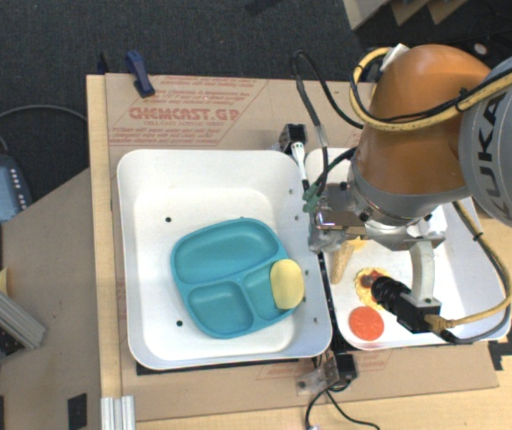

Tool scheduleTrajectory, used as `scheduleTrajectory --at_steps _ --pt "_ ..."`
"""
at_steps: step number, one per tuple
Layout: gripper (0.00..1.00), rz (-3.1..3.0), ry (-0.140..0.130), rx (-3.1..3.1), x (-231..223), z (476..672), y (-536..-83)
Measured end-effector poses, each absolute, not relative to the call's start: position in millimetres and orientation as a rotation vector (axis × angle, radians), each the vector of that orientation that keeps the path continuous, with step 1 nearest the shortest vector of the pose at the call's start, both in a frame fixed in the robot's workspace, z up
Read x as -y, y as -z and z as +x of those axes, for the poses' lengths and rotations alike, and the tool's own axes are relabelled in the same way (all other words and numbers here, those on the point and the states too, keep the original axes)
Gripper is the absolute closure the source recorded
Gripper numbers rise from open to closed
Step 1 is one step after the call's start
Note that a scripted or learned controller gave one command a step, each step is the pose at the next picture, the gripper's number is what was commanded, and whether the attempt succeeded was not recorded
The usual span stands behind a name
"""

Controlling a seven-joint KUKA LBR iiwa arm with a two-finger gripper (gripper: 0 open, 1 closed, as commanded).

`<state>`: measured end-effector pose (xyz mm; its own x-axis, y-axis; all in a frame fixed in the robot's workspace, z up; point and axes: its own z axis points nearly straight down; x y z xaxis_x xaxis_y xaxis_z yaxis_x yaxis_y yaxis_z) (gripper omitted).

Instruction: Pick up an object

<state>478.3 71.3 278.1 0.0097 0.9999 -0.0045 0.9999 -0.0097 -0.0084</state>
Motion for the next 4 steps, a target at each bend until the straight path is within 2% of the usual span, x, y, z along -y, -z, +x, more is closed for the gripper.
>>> scheduleTrajectory --at_steps 1,2,3,4 --pt "1.00 -2.214 0.012 2.232 -146.5 479.5 -338.5" --pt "1.00 -2.226 -0.019 2.209 -85.9 492.1 -229.9" --pt "1.00 -2.220 0.017 2.230 -112.4 484.5 -338.5" --pt "1.00 -2.221 0.003 2.224 -111.4 484.2 -343.0"
